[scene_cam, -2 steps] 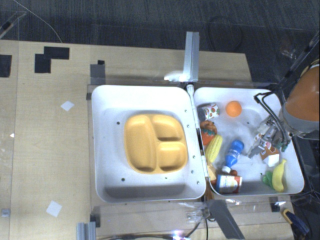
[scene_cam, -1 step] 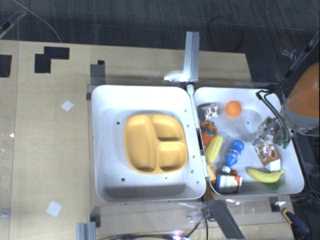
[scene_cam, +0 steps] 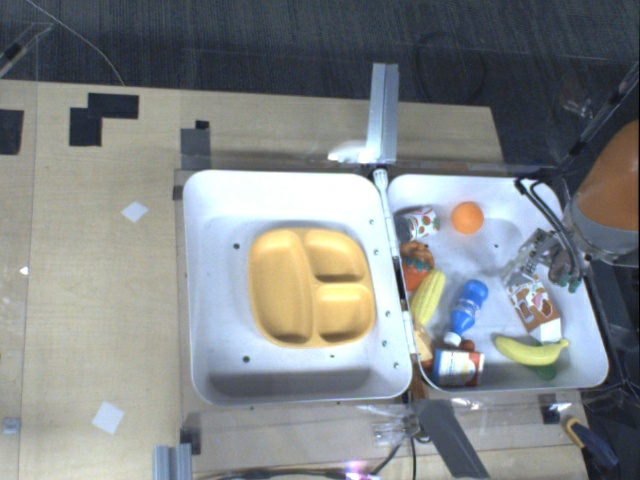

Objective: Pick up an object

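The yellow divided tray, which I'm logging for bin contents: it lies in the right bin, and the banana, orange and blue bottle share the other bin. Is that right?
Not quite. The camera view shows the yellow divided tray in the left bin, not the right. The banana, orange and blue bottle do share the other bin, the right bin.

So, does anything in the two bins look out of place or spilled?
Nothing looks spilled or broken. The right bin is crowded: the corn, blue bottle, banana and small cartons lie tipped on their sides along its left wall, the orange ball apart. The yellow tray sits flat in the left bin.
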